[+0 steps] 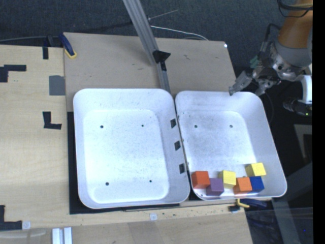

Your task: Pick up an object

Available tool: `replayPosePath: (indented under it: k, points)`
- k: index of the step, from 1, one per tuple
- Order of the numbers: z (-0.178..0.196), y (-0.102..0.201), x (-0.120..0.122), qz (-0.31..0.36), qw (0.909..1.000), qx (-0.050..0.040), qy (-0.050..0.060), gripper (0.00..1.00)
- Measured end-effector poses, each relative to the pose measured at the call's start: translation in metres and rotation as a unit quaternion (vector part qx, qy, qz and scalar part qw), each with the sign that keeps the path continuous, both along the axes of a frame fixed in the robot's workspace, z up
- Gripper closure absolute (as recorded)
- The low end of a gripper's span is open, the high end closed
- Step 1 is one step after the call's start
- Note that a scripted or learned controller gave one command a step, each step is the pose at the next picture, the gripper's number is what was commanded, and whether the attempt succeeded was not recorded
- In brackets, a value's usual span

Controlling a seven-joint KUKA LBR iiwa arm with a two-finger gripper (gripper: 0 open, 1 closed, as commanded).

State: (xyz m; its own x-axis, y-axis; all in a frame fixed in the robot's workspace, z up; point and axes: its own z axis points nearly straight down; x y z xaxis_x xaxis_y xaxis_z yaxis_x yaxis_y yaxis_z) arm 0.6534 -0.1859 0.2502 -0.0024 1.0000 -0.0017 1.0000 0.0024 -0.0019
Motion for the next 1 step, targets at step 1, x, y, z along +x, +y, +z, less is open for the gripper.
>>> replayPosePath:
  k: [1]
  points:
    - [-0.0919,0.0309,0.0160,0.000,1.0000,0.0016,0.004,0.00]
